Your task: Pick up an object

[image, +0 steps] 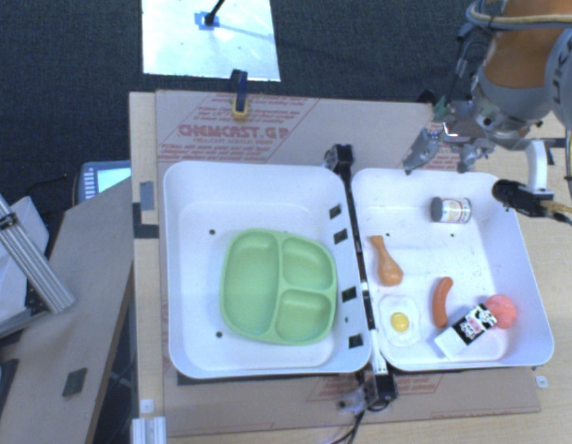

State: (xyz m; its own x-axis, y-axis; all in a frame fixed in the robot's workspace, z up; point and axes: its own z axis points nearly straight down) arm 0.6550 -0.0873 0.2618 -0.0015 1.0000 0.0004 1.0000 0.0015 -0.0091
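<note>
Dark carpet surrounds a wooden bench topped with a printed cardboard sheet, on which two shallow white bins sit side by side. Taking the right bin as the landmark: the left bin touches it along their shared edge and holds a green divided plate. Inside the right bin, a small can lies on its side near the far wall. An orange drumstick-shaped toy lies toward the bin's left side, a fried egg toy sits near its front left corner, and a sausage lies just right of the egg. At the front right, a black-and-white carton touches a pink ball. The gripper hangs above the far rim of the right bin, beyond the can and apart from every object; its two fingers are spread with a clear gap between them and nothing sits between them.
</note>
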